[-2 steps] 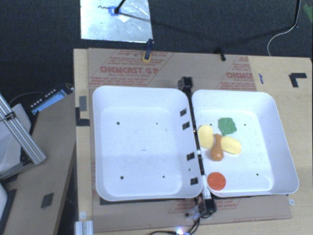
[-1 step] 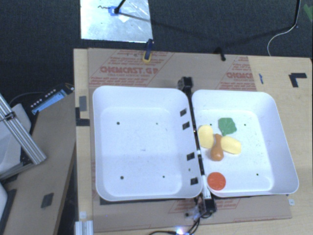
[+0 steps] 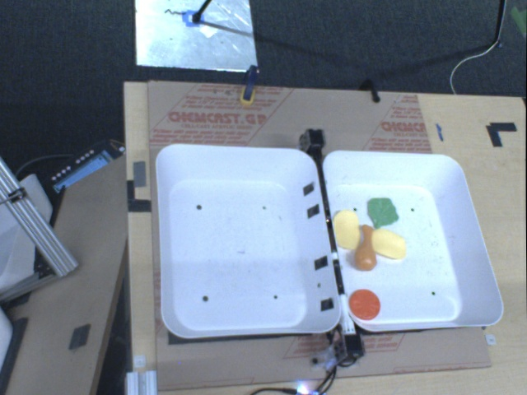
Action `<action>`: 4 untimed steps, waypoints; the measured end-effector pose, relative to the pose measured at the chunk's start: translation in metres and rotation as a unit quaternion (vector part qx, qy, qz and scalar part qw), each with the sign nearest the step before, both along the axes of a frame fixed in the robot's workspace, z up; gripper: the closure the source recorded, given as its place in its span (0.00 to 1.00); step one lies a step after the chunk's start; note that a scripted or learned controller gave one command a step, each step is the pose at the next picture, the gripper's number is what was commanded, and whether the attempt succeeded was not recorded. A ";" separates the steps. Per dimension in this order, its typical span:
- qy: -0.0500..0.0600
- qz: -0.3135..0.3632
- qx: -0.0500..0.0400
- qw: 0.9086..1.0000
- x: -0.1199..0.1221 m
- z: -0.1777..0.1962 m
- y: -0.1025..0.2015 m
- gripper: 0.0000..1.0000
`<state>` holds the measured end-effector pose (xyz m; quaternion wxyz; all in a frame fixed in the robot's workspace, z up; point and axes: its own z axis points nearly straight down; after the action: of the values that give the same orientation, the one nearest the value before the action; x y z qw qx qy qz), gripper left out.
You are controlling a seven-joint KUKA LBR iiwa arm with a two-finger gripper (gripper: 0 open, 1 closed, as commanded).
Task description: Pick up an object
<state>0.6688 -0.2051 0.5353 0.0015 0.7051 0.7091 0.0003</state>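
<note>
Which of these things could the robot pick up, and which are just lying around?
For the job, all in the right white bin:
- green crumpled piece
- pale yellow oval piece
- yellow block
- orange-brown peg-shaped piece
- red-orange round disc

Just lying about:
- left white bin
- shiny silver sheet beyond the bench
- small yellow clip on the cardboard

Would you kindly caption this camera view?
Right white plastic bin holding green, yellow, orange and round red toys.
</note>
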 end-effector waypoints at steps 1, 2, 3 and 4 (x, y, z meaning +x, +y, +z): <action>0.000 0.000 0.000 1.000 0.000 0.000 0.000 1.00; 0.000 0.000 0.000 1.000 0.000 0.000 0.000 1.00; 0.000 0.000 0.000 1.000 0.000 0.000 0.000 1.00; 0.000 0.000 0.000 1.000 0.000 0.000 0.000 1.00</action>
<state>0.6688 -0.2051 0.5353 0.0015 0.7051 0.7091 0.0002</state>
